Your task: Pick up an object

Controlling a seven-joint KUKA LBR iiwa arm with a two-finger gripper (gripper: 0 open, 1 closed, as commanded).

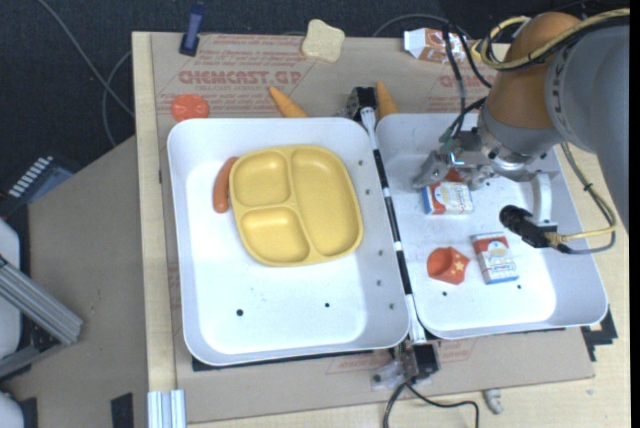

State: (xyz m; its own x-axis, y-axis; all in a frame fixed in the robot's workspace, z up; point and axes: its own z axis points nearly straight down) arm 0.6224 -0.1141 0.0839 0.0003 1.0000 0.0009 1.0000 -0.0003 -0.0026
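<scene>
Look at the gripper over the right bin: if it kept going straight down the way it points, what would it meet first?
Most likely the small white and red carton lying directly beneath the gripper, then the right bin floor. Depth is hard to judge.

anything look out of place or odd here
Yes: several things lie outside the bins on the bench board behind them: a bread slice, an orange carrot piece, a blue item and a red disc. In the left bin, a sausage sits wedged against the yellow tray.
</scene>
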